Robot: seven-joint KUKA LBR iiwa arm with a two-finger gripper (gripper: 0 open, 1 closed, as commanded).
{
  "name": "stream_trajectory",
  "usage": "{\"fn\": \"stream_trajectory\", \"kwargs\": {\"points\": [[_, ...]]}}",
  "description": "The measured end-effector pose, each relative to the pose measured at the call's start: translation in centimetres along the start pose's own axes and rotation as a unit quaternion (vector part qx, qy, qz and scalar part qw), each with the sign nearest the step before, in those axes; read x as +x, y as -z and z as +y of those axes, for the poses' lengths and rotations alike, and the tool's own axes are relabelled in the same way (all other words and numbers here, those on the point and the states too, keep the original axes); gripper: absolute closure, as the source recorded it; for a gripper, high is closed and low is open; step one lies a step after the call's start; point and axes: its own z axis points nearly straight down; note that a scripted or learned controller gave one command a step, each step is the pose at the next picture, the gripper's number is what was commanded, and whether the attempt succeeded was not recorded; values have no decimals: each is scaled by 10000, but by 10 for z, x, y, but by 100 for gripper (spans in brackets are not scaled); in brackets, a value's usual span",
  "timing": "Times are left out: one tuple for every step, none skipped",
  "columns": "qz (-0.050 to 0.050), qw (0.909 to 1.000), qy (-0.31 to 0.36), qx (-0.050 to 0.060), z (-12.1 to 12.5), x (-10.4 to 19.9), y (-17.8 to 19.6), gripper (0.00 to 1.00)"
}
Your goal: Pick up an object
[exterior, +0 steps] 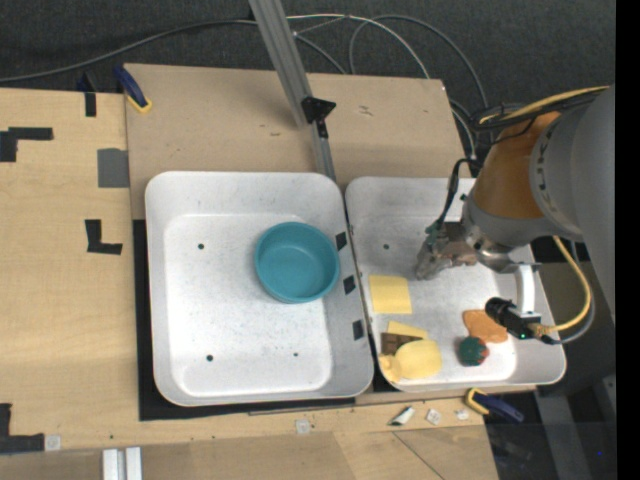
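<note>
My gripper (432, 264) reaches down into the right bin (400, 203), its tips just above and right of a pale yellow square block (390, 294). Nothing shows between its tips. Below the block lie a yellow flat piece (403, 329) with a small brown piece (391, 345) beside it, and a rounded yellow object (415, 361) at the bin's front edge. At the bin's front right sit an orange object (482, 324) and a green and red ball-like object (472, 351). A blue bowl (295, 261) stands in the left bin (200, 298).
The grey arm with its orange band (520, 183) fills the right side above the right bin. A slanted metal post (290, 63) rises behind the bins. Cables (400, 33) trail across the back. Blue clamps (133, 88) sit on the bench's edges.
</note>
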Motion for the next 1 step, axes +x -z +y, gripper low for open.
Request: {"fn": "stream_trajectory", "kwargs": {"points": [[-5,10000,-6,-28,6,0,62,100]]}}
